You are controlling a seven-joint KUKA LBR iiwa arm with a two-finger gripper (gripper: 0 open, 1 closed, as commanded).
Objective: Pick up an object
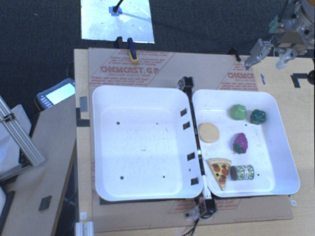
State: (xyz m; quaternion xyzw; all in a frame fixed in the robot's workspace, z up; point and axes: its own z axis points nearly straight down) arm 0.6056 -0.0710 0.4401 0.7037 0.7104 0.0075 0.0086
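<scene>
Objects for picking all lie in the right bin (283,146), and none of them is between my fingers. At the far side sits a pale green rounded lump (238,112), and just to its right, nearly touching it, a smaller dark green knobbly piece (258,116). Nearer the middle divider lies a flat tan disc (208,132), like a cookie. To the right of that disc, apart from it, stands a purple bumpy piece (240,143) shaped like a bunch of grapes. Along the near side a pizza slice (219,170) lies flat, yellow with red spots, its tip pointing toward the near edge; just beside it on the right lies a small can (242,172) on its side, with a green label and a dark end facing the slice. My gripper (266,58) hangs above the bench past the far right corner of that bin, well apart from every piece. Its two pale fingers are spread apart with nothing held. The left bin (103,132) lies beside the right one, touching it along the divider.
</scene>
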